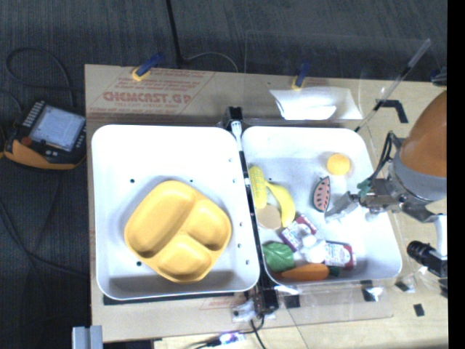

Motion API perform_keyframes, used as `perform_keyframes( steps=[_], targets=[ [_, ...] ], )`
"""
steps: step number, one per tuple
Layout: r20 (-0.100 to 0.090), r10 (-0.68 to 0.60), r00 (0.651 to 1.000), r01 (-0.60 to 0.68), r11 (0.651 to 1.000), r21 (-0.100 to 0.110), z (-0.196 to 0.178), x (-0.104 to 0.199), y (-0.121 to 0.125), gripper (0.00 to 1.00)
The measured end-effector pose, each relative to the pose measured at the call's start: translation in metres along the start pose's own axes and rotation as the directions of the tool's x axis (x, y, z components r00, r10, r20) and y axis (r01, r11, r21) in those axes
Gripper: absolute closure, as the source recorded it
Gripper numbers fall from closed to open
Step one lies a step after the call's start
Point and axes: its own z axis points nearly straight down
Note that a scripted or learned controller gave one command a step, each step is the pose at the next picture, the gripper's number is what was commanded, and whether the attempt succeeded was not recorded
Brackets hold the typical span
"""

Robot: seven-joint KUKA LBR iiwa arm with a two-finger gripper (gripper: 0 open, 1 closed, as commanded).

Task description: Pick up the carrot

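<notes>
One carrot (305,272) lies at six o'clock in the right bin (378,217). We count one gripper (341,205) at three o'clock; its fingers stand apart, holding nothing.

A robotics lab — bench (109,86) with bins (109,158), teach pendant (49,131).

1. You have two bins side by side: the left bin (109,195) holds a sectioned plate (178,229).
2. In the right bin (378,217), the carrot (305,272) lies along the near wall, just right of the pepper (277,254).
3. The gripper (347,203) hangs over that bin's right half.
</notes>
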Motion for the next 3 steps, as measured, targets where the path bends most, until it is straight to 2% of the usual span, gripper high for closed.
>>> perform_keyframes(
  steps=[1, 2, 3],
  targets=[
    [0.002, -0.117, 0.993, 0.117, 0.993, -0.002, -0.003, -0.061, 0.068, 0.0],
    [0.001, -0.05, 0.999, 0.05, 0.999, -0.001, 0.039, -0.061, 0.139, 0.0],
    [0.001, -0.293, 0.956, 0.293, 0.956, -0.001, 0.097, 0.013, 0.088, 0.0]
  ],
)
